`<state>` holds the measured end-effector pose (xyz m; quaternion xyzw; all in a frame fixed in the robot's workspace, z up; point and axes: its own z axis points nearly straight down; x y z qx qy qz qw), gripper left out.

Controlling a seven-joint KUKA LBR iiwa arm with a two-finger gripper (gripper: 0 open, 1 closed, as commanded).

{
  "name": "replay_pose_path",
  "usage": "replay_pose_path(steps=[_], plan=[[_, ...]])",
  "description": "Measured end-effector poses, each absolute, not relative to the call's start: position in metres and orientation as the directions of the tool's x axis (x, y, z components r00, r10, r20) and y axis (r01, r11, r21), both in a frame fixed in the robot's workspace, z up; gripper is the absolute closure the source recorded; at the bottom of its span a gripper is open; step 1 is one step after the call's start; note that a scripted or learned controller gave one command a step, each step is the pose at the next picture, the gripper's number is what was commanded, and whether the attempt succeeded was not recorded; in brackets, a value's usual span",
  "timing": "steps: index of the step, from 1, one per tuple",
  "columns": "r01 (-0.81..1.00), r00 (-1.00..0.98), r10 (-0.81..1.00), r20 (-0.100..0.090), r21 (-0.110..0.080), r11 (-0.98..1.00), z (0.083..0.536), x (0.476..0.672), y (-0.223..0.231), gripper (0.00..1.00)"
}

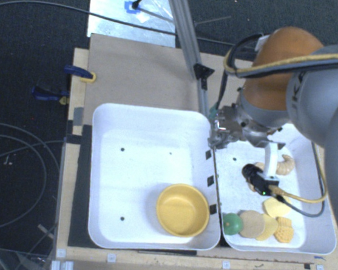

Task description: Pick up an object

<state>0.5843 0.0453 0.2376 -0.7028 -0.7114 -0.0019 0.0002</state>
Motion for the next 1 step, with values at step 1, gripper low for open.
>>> replay_pose_path(steps=[1], plan=[[1.0, -0.01, 1.0, 0.002, 0.002, 0.01, 0.2265, 0.595, 0.0944, 1.0]])
